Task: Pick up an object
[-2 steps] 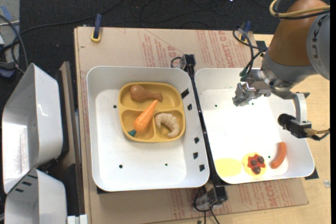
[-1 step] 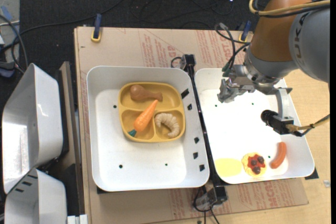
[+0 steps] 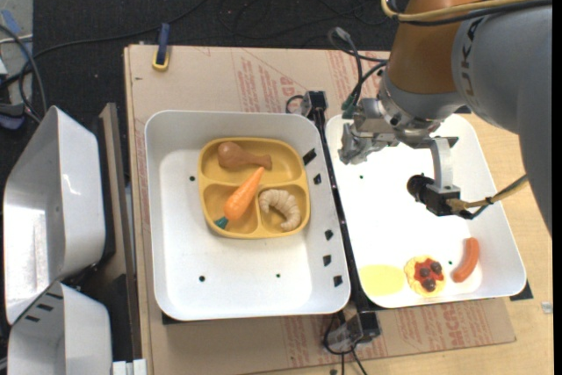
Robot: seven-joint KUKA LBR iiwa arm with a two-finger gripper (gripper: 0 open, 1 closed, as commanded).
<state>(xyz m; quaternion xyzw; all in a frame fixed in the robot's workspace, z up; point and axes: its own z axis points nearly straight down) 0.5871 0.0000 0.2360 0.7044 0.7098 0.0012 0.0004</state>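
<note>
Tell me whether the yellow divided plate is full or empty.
Full: the yellow divided plate holds a drumstick, a carrot and a shrimp, one per compartment.

R bin (image 3: 492, 180): arm w/ gripper (image 3: 397, 145) hangs over upper half, blocking it. Mid floor bare, open from the L side. Front edge crowded: yellow piece (image 3: 382, 279), tart (image 3: 426, 273), sausage (image 3: 465, 260) in a row, gaps narrow. L bin (image 3: 167, 189): divided plate (image 3: 211, 202) fills centre; bare floor below it and along the L wall.
</note>
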